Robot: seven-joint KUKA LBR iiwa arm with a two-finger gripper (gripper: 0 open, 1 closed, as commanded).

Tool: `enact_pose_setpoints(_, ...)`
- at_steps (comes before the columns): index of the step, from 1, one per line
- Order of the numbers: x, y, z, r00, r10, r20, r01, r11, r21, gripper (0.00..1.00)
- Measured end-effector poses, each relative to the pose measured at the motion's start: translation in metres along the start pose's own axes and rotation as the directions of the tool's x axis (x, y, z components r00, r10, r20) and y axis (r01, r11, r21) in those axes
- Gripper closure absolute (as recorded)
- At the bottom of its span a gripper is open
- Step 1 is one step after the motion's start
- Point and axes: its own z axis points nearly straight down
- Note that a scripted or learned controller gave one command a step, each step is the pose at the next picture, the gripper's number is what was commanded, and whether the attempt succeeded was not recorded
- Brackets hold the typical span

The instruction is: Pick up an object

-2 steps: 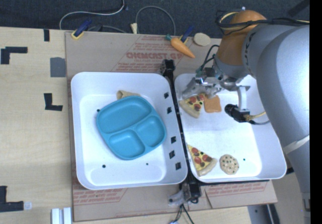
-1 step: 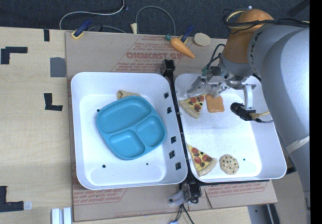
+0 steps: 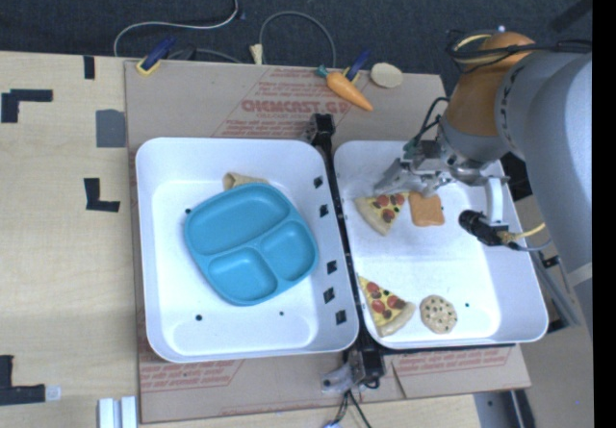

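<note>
Camera view: pincer (image 3: 412,184) low over right bin (image 3: 515,306), far half; finger spread not discernible. Nearest candidates: pizza slice (image 3: 380,212) touching or just beside tip, toward left bin; orange toast piece (image 3: 426,210) directly beneath. Slice long axis running across bin.

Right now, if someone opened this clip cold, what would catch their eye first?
Probably the blue divided plate, which takes up much of the left bin. Next, the grey arm with its orange band reaching in from the right, its gripper low over the right bin, right by a pizza slice and an orange-brown food piece. A toy carrot lies outside the bins on the cardboard behind them.
</note>
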Motion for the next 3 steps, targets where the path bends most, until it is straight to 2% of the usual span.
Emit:
enact_pose_setpoints(1, 0.053, 0.024, 0.001, 1.0, -0.005, 0.009, 0.005, 1.0, 0.008, 0.0)
enact_pose_setpoints(2, 0.027, -0.009, 0.0, 1.0, 0.001, 0.0, -0.001, 1.0, 0.001, 0.0)
enact_pose_setpoints(3, 0.046, -0.03, 0.0, 1.0, 0.0, 0.005, 0.0, 1.0, -0.001, 0.0)
